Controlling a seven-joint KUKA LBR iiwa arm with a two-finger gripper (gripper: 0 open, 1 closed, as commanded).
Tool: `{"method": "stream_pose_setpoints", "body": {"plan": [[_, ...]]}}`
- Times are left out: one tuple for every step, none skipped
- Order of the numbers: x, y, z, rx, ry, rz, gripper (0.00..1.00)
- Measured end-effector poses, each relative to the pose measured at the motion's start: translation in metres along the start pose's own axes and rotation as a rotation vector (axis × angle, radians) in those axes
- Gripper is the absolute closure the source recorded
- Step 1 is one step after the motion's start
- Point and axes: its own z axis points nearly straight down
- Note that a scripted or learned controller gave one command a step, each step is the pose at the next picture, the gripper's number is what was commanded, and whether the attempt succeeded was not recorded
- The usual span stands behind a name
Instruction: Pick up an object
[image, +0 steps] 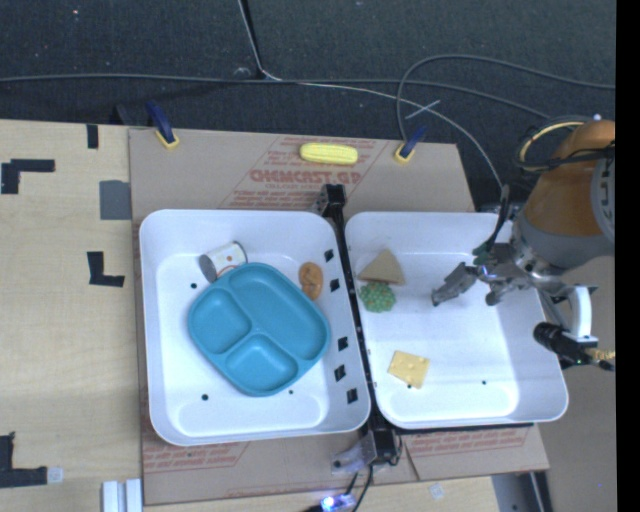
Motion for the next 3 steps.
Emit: {"method": "stream_pose_setpoints", "body": {"plan": [[-0.001, 0.008, 0.049, -0.002, -0.001, 0.0, 0.0], [-0.001, 0.009, 0.036, -0.005, -0.002, -0.001, 1.0], [-0.01, 0.007, -0.022, -0.013, -0.004, 0.002, 1.0]]}}
